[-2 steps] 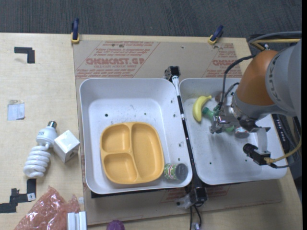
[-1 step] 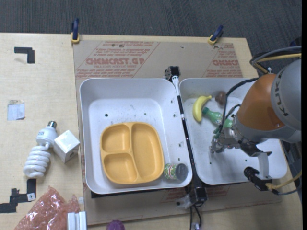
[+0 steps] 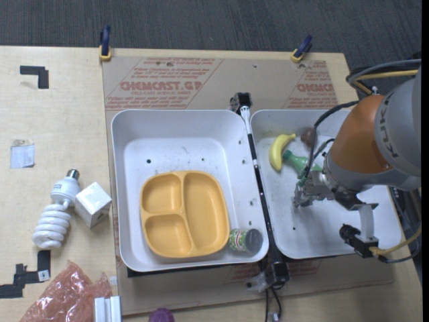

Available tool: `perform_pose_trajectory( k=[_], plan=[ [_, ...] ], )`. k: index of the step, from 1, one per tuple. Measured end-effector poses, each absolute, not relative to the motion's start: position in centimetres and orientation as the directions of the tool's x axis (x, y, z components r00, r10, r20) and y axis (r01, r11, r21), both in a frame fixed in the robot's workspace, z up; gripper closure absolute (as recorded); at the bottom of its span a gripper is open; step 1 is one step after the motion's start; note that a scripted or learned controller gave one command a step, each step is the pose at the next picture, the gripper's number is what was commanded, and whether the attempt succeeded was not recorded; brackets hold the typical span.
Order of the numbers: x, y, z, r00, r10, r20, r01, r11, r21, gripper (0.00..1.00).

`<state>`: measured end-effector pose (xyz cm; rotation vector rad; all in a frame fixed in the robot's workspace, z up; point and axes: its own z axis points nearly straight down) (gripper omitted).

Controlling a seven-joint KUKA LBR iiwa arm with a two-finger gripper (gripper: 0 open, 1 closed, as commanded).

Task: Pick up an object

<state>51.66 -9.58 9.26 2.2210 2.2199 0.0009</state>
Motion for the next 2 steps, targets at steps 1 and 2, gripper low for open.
perform_pose_trajectory(
  k=[1,2],
  plan=[
    [59.0,-9.8,9.3,-0.003,1.000,-0.001,1.000,0.003,0.001,0.00],
    [52.8,-9.6,9.2,0.002,1.000,0.000,1.000,-0.002,0.000,0.00]
  ],
)
